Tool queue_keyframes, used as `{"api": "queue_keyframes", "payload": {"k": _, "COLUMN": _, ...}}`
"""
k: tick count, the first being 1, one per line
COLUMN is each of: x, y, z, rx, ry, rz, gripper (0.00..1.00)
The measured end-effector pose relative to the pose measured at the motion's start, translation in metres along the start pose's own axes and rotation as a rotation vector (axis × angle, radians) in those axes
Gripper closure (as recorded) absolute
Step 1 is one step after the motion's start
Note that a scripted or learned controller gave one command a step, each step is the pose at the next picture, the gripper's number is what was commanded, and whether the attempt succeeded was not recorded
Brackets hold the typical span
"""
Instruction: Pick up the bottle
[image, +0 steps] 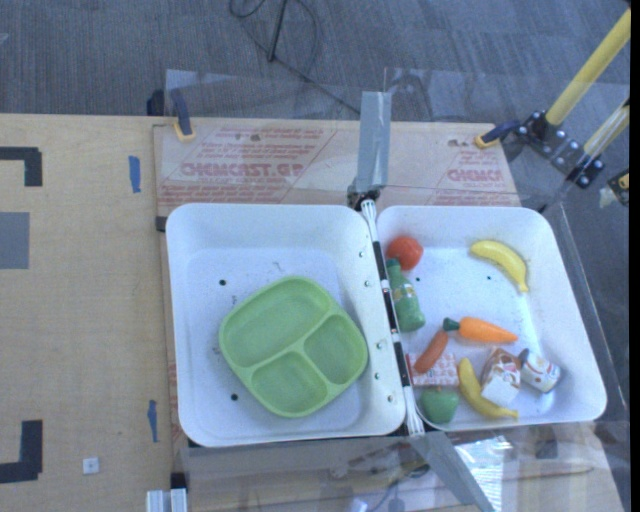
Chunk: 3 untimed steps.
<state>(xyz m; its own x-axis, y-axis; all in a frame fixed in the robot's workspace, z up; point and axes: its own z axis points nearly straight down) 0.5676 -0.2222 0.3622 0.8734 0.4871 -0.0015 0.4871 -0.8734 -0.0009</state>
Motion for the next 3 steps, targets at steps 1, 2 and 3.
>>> {"api": "queue_keyframes", "payload": {"k": 1, "x": -0.075, "y": -0.047, "z": 0.093, "rx": 0.002, "ry": -0.001, "rz": 0.089, "gripper": 0.00}}
{"api": "queue_keyframes", "payload": {"k": 2, "x": -0.053, "y": -0.086, "z": 0.216, "rx": 0.004, "ry": -0.001, "rz": 0.206, "gripper": 0.00}}
{"api": "queue_keyframes", "payload": {"k": 3, "x": -0.067, "y": -0.047, "z": 0.273, "rx": 0.016, "ry": 0.015, "rz": 0.299, "gripper": 0.00}}
